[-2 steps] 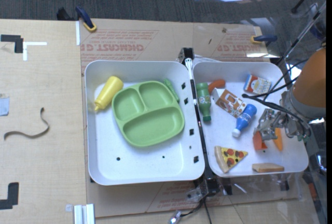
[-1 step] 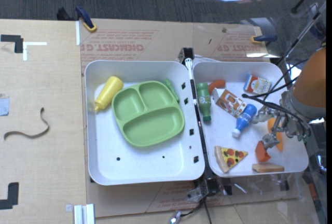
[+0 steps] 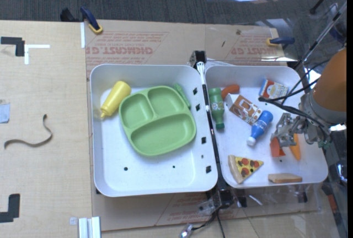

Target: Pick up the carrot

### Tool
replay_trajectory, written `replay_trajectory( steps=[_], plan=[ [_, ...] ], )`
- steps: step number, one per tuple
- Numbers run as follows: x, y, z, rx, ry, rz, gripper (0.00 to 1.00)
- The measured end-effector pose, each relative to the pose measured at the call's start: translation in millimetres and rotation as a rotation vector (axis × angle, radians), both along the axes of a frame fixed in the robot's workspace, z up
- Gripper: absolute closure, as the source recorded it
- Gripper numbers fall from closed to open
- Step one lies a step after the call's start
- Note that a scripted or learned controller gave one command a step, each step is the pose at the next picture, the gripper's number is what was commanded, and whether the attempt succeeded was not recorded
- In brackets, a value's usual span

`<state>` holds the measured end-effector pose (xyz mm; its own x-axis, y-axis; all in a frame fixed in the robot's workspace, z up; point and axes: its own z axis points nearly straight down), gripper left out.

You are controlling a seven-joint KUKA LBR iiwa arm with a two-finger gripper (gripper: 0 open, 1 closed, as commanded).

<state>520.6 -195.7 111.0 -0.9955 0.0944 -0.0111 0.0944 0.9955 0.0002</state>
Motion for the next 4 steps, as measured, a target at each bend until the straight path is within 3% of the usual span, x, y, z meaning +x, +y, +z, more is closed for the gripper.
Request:
replay_trajectory(
  steps=[1, 2, 3, 4],
  plan=[
    [0.0, 0.2, 0.0, 0.0, 0.0, 0.0, 0.0],
    [1.8, 0.3, 9.4, -0.001, -0.004, 0.002, 1.0],
    [1.8, 0.4, 9.4, -0.001, -0.004, 0.002, 0.0],
    [3.8, -25.5, -18.9, 0.002, 0.007, -0.241, 0.0]
  ],
)
